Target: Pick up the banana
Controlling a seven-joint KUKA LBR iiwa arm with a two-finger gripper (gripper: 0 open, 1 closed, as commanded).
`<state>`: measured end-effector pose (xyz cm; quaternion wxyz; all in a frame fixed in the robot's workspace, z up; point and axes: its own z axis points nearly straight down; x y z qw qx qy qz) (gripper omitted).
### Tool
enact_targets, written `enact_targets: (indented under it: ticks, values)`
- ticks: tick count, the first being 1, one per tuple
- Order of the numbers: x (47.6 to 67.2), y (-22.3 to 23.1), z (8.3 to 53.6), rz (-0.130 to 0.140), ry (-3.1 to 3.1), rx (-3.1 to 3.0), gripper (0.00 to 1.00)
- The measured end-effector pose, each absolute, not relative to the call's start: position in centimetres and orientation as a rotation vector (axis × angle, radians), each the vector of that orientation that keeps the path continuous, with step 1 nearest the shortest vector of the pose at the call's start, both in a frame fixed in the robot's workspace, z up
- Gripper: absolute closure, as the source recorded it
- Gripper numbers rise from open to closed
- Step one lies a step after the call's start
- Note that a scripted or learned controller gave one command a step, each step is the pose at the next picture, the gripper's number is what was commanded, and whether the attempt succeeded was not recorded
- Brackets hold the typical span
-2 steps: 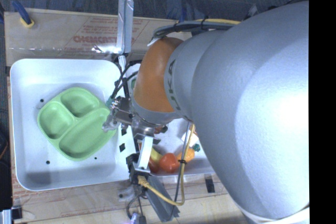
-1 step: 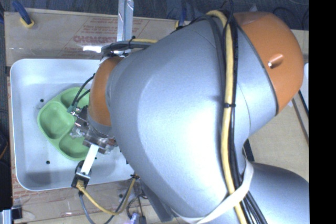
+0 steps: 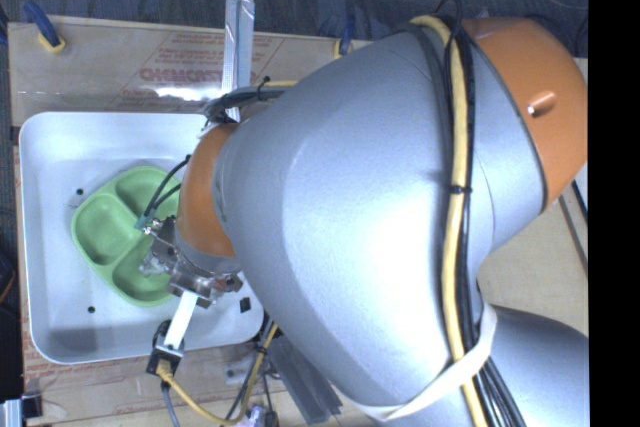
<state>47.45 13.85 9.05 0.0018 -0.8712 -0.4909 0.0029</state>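
The grey arm with its orange band (image 3: 205, 205) reaches from the right and covers most of the bench. My gripper (image 3: 157, 250) is low over the left white bin (image 3: 40, 215), at the right edge of a green divided plate (image 3: 115, 220). The wrist and its cables hide whatever lies directly under the gripper. The arm's body hides the right part of the left bin and the right bin.
A metal upright post (image 3: 238, 40) stands behind the left bin on a brown board (image 3: 120, 65). Blue clamps (image 3: 45, 27) hold the board's far edge. A white tab (image 3: 180, 320) with a yellow cable hangs from the wrist over the bin's front rim.
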Motion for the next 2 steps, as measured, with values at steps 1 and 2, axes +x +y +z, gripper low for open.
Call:
enact_targets:
  ticks: [1,2]
  values:
    - [47.4,13.8,9.8,0.016,-1.542,-2.732,1.0]
    - [47.5,16.1,9.1,0.011,-1.065,-2.957,1.0]
